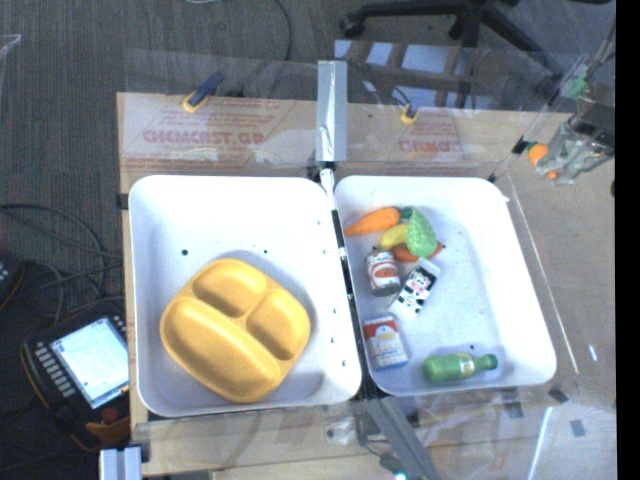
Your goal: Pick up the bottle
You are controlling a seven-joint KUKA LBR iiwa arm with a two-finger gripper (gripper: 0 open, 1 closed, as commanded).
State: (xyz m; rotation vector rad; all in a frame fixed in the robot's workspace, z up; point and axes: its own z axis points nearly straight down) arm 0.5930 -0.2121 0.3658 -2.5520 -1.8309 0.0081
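- One yellow three-compartment tray (236, 328) lies in the left bin (160, 218), toward its near side, and is the single item there
- Two white bins sit side by side; the right bin (500, 268) holds every small item
- One orange carrot (372, 221) lies at the far left of the right bin, touching a cluster of one yellow piece (395, 236) and one green leafy piece (421, 234)
- One small can with a red label (382, 271) stands just below that cluster
- One black-and-white spotted carton (414, 292) lies tilted beside the can
- One red-labelled packet (384, 341) lies nearer the front, by the left wall
- One green bottle (459, 366) lies on its side at the near edge of the right bin, cap pointing right
- One gripper (568, 158) hovers outside the bins at the far right, well apart from the bottle; how far its jaws are spread cannot be told
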